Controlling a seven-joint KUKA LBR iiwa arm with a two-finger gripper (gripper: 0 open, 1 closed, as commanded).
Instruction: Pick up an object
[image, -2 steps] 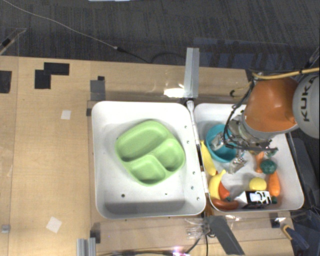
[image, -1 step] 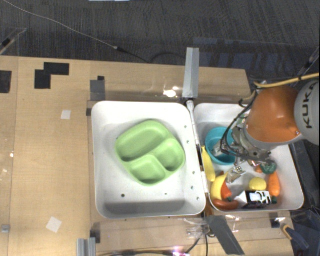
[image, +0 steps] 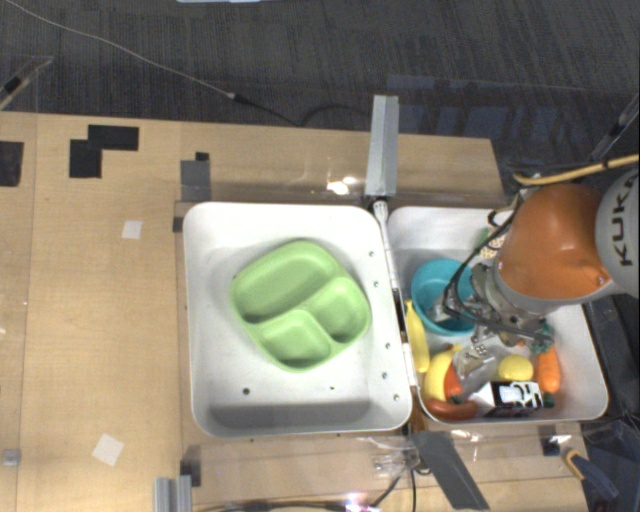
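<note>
Down at the lower right of the frame, the right bin (image: 596, 385) holds a tight heap of small toys: a yellow piece (image: 438, 374), something red-orange (image: 452, 398), an orange carrot-like piece (image: 549, 372), a yellow lump (image: 515, 368) and a black-and-white item (image: 518, 396) I can't make out properly. A teal bowl (image: 437, 290) sits just above them, partly covered by the arm. The gripper (image: 487, 352) hangs over the heap, right among the toys, but the orange band (image: 553, 245) and wrist block most of it, so I cannot tell how it is set or whether it has anything. Cables (image: 462, 290) loop beside the wrist over the bowl.

Left of it, the other bin (image: 205, 320) carries a green divided plate (image: 300, 302), tilted, with bare white floor all round it, most along the lower side. The two bins touch along a shared middle edge. Wooden worktop (image: 90, 330) spreads wide to the left; the arm is cut off at the right edge.
</note>
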